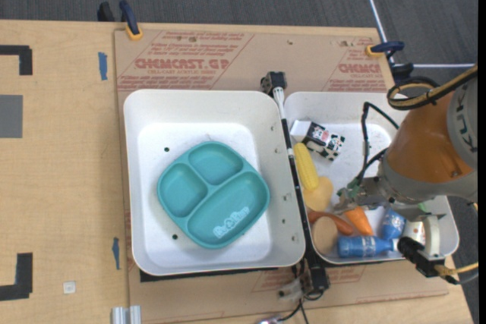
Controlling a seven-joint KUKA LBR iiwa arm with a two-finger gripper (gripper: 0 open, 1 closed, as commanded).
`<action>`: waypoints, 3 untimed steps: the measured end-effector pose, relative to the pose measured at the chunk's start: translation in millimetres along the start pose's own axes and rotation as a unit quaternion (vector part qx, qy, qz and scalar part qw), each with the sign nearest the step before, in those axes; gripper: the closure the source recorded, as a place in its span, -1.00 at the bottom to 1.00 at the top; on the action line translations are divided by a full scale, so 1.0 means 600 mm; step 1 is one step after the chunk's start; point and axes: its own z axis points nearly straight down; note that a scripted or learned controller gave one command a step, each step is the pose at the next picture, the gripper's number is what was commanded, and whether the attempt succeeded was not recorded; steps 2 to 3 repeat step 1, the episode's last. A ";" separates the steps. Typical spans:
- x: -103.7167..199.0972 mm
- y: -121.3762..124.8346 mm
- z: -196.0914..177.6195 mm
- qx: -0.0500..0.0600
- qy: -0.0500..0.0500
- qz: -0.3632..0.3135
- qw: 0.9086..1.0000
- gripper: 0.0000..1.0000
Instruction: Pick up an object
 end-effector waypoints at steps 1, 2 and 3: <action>0.097 0.001 -0.147 0.004 0.001 0.088 0.996 1.00; 0.097 0.001 -0.147 0.004 0.001 0.088 0.996 1.00; 0.097 0.001 -0.147 0.004 0.001 0.088 0.996 1.00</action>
